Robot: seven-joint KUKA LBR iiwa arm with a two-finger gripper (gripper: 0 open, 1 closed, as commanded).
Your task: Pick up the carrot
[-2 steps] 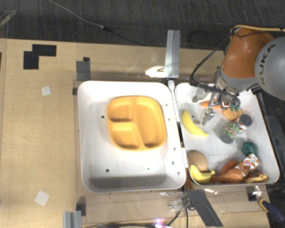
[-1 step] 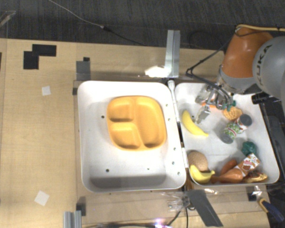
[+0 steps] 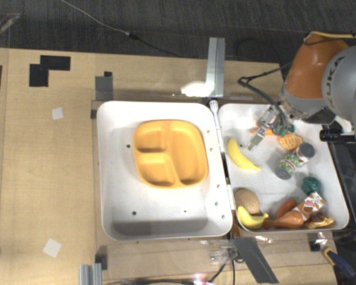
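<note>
Basically not started: gripper (image 3: 260, 133) hangs w/ fingers apart, holding nothing, well away from carrot (image 3: 283, 208), which lies untouched at right bin (image 3: 343, 215) front edge; approach & grasp remain.

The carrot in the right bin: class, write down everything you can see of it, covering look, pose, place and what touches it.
The orange, tapered toy carrot looks like smooth plastic with a darker, reddish narrow end. It lies flat and slanted near the front edge of the right shallow white bin, amid a cluster. A rounder orange-brown piece presses against it from the front, and the small yellow banana lies just beside its lower end. The claw is far off, near the bin's back.
</note>
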